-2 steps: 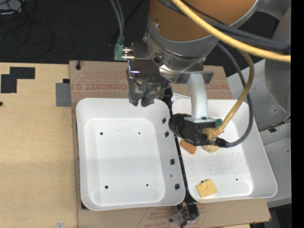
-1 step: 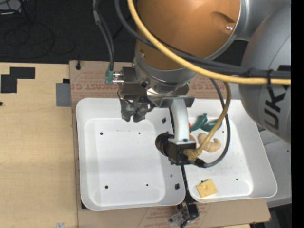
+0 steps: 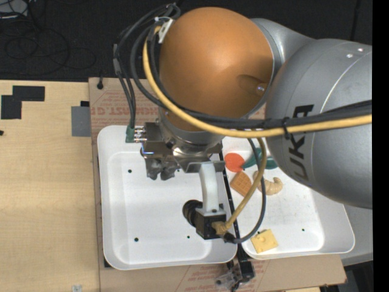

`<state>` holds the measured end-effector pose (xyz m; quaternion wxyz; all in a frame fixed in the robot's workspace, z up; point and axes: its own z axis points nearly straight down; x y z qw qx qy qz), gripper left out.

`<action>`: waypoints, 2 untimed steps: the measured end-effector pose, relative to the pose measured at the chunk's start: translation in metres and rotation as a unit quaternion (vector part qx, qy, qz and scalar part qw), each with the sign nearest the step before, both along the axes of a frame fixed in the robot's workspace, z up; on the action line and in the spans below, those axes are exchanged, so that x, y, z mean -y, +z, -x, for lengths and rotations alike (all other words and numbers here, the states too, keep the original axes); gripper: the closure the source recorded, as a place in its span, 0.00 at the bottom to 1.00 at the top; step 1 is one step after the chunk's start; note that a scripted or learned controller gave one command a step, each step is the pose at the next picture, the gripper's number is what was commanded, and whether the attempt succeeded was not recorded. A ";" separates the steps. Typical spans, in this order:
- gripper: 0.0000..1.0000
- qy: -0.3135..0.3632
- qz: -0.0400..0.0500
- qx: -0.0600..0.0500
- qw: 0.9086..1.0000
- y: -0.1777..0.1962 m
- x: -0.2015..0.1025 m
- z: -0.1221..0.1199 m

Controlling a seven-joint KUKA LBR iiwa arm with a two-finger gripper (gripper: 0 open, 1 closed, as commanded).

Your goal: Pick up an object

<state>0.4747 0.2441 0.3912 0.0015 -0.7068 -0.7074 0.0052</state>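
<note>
Looming over the frame's centre, the grey-and-orange arm [image 3: 243, 84] blocks much of both bins — its gripper [image 3: 163, 168] hangs above the left bin [image 3: 121, 224], jaw state impossible to tell. Right bin [image 3: 316, 236] holds a yellow cheese wedge [image 3: 264, 241], an orange disc [image 3: 234, 160], a tan waffle piece [image 3: 241, 184] and a pale curved piece [image 3: 271, 186], partly hidden behind cables [image 3: 243, 205].
</note>
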 end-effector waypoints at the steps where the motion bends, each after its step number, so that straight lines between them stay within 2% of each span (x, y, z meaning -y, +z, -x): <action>1: 1.00 -0.003 -0.003 0.007 1.000 0.086 0.067 -0.017; 2: 1.00 0.000 -0.003 0.006 1.000 0.149 0.052 -0.066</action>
